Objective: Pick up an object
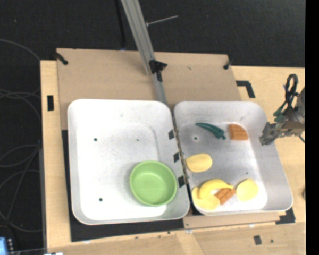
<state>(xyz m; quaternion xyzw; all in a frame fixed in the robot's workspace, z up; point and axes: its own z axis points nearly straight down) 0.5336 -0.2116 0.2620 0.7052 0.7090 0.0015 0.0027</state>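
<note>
The bench (53, 232) carries two white bins side by side. Nearest, by the front edge of the left bin (111, 121), sits one green bowl (153, 182), upright, close to the bin's front right corner. In the right bin (255, 116), along the front edge, lies a cluster: two yellow round pieces (210, 191) with a small orange piece (225, 195) lying against them, and one more yellow round piece (246, 189) just beside them. One yellow piece (199, 162) lies alone near the left wall, mid-bin. Toward the back edge lie one dark green curved item (210, 129) and one orange block (237, 132), near each other, not touching. The gripper (269, 134) hangs over the right bin's right rim, near the orange block; whether it is parted or closed I cannot tell. Behind the bins a grey metal pole (141, 36) rises at a slant
</note>
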